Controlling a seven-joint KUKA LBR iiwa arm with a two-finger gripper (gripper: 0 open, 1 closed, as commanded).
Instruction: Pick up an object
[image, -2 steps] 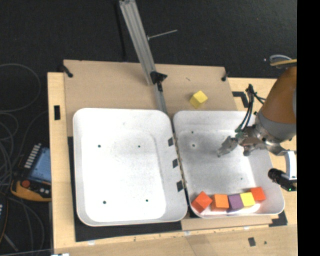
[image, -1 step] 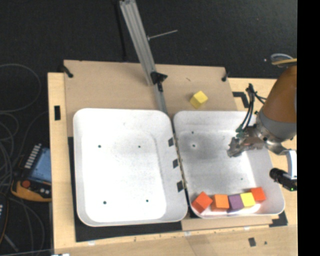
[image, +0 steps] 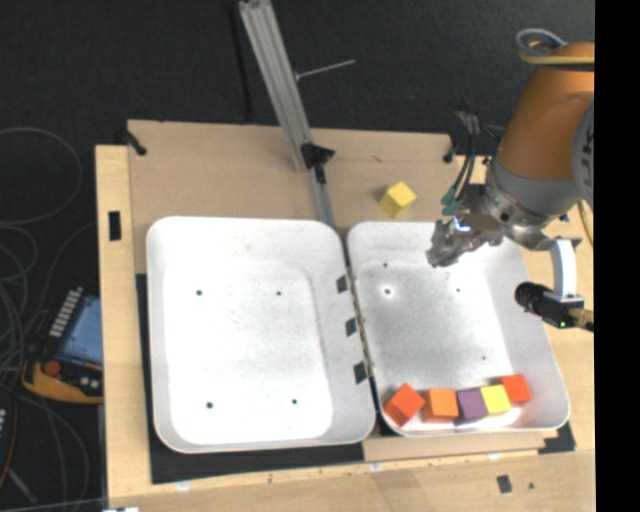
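Pale wooden bench (image: 230, 165) on dark floor, two shallow white plastic bins, row of coloured foam cubes (image: 458, 401) along right bin's (image: 440, 310) near wall, yellow cube (image: 398, 198) behind it on bench, grey gripper (image: 447, 246) above its far edge, finger state indiscernible, arm cropped at right.

Dark floor (image: 60, 60), black cables (image: 30, 240), tan bench (image: 230, 170)

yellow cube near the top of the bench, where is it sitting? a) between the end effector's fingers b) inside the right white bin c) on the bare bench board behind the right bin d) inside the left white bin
c: the small yellow cube rests on the tan bench board just beyond the far rim of the shallow white right bin, apart from the end effector.
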